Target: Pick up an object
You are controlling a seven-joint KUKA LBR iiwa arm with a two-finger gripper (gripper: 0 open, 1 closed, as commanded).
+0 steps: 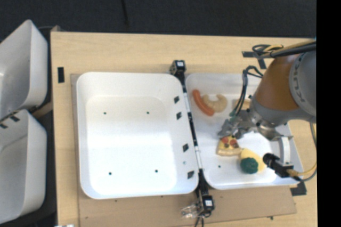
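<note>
In the right bin [213,178] lie an orange sausage [202,102], a pale croissant-shaped piece [217,101], a tan pizza slice with red dots [228,147] and a yellow and green vegetable [249,161]. My gripper [230,130] hangs low over the middle of this bin, just above the pizza slice and right of the sausage. Nothing shows between its fingers. The grey and orange arm covers the bin's right part.
The left bin [85,130] sits beside the right one, with a black-clipped divider [189,130] between them. Wooden bench [122,53] surrounds both. Two white containers [18,114] stand off the bench at the left.
</note>
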